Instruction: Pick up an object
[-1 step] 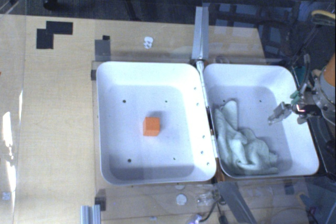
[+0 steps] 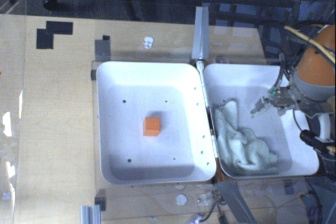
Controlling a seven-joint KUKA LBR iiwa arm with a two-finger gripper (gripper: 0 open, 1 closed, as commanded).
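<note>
Two white bins (image 2: 105,113) are seen: one orange cube (image 2: 151,126), one crumpled towel (image 2: 239,139). Gripper (image 2: 261,106) is hung above towel; its grip state can't be told.

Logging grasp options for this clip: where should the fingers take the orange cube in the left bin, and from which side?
Straight down from above, closing on two opposite side faces of the orange cube. It sits alone near the middle of the left bin, away from the walls, so all sides look free.
</note>
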